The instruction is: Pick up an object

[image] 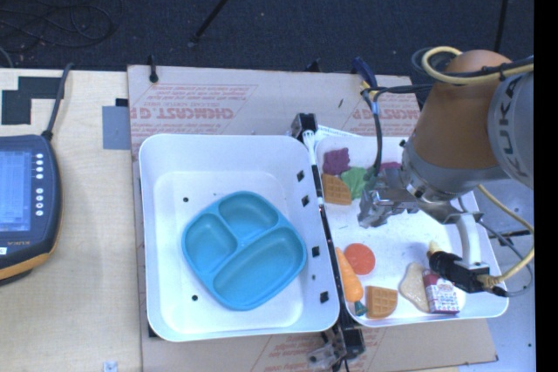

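Observation:
My gripper (373, 209) hangs low in the right bin (410, 253), near its upper middle, under the orange wrist band. Just left of it lie a tan waffle piece (336, 189), a green toy (356, 179) and a purple toy (336, 159). Below it sit a red-orange round piece (358, 258), an orange carrot (349, 276), a second waffle piece (380, 301), a cream-coloured piece (412, 286) and a small red-and-white box (441, 294). Nothing shows between the fingers.
The left bin (166, 179) holds a blue divided plate (244, 250). A tablet controller (24, 200) lies at the far left of the bench. Cables trail from the arm over the right bin's right side.

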Controlling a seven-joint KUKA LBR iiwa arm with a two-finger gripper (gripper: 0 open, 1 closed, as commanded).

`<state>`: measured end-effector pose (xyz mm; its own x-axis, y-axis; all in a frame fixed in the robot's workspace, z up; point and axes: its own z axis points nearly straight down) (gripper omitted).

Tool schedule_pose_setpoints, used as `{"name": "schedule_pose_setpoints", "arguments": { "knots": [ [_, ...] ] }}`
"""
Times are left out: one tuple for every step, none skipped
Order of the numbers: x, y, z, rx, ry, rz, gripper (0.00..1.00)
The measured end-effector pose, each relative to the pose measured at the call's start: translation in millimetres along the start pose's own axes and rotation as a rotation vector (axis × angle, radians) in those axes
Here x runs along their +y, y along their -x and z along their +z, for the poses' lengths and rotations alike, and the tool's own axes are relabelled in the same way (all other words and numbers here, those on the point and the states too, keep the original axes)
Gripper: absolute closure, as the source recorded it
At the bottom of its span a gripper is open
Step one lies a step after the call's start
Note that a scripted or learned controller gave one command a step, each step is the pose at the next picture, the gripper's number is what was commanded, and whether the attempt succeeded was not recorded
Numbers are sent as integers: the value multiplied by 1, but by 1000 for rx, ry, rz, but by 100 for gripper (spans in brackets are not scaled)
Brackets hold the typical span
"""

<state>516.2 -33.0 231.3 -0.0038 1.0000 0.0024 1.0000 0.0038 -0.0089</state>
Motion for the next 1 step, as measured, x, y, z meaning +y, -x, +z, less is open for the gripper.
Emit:
{"name": "schedule_pose_setpoints", "arguments": {
  "knots": [
    [1, 2, 1, -2, 0, 4, 0]
  ]
}}
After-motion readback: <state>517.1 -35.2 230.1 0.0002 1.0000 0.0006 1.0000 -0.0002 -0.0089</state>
